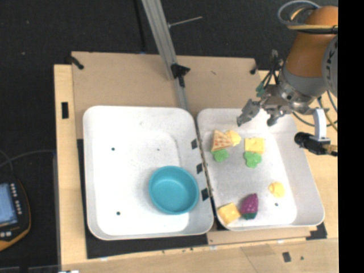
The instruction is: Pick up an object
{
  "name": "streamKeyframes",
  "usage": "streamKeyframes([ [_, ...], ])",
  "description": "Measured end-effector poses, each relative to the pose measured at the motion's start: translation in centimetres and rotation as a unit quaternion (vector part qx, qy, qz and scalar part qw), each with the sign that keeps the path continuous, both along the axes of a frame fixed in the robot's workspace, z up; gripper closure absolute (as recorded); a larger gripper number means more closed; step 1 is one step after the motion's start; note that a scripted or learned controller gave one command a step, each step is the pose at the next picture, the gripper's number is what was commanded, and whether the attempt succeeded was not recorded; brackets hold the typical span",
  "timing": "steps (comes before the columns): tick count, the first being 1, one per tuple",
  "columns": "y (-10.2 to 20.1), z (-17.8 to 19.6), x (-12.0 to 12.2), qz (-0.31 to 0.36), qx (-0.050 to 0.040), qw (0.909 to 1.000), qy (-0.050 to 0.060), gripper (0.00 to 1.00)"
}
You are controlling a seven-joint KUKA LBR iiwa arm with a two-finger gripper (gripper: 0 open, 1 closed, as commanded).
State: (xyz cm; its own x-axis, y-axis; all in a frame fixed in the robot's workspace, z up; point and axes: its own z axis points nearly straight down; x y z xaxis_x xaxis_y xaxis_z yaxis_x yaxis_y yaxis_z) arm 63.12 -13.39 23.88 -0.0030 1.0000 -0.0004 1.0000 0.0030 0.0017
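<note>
Nearest the camera, a purple toy [249,206] and yellow block [229,213] sit at the right bin's [301,181] front edge. Behind them the end effector [259,114] hangs spread and empty; the wedge-shaped toy [223,140] lies just front-left of it.

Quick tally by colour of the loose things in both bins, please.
Blue: 1, the bowl in the left bin
Yellow: 4
Green: 2
Purple: 1
All but the bowl lie in the right bin.
Total: 8
</note>
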Motion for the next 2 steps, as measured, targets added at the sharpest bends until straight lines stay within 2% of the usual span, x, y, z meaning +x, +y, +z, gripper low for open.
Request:
streamKeyframes([
  [1, 0.0, 0.0, 0.0, 0.0, -0.0001, 1.0, 0.0, 0.0],
  [2, -0.6, -4.2, 0.0, -0.002, -0.0011, 1.0, 0.002, 0.0],
])
